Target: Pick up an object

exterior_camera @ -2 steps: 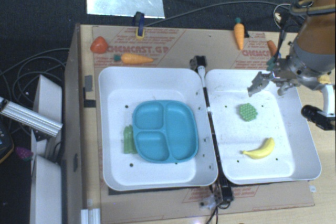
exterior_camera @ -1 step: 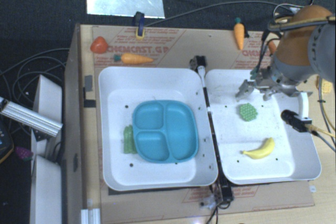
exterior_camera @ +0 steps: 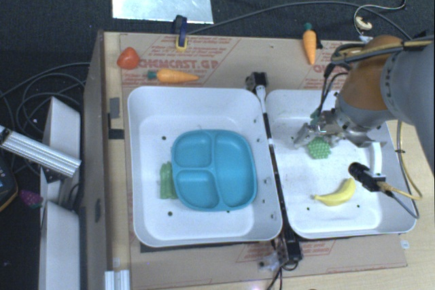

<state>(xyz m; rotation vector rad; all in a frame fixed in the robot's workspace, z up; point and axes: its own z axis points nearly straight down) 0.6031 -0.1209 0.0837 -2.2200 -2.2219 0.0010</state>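
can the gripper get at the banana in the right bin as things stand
Probably yes: the banana lies bare on the right bin floor, nothing on it, just below the gripper, which hangs by the green object.

**Two bins, side by side on the bench**

The left shallow white bin (exterior_camera: 146, 146) holds a blue sectioned plastic plate (exterior_camera: 213, 169), with a green block (exterior_camera: 166, 181) touching its left edge. In the right shallow white bin (exterior_camera: 340, 217), a green knobbly ball (exterior_camera: 319, 148) lies just under the gripper (exterior_camera: 314, 131); a yellow toy banana (exterior_camera: 336, 193) lies nearer the front. Behind the bins, on the board, lie two orange toy carrots (exterior_camera: 171, 76) (exterior_camera: 310, 44).
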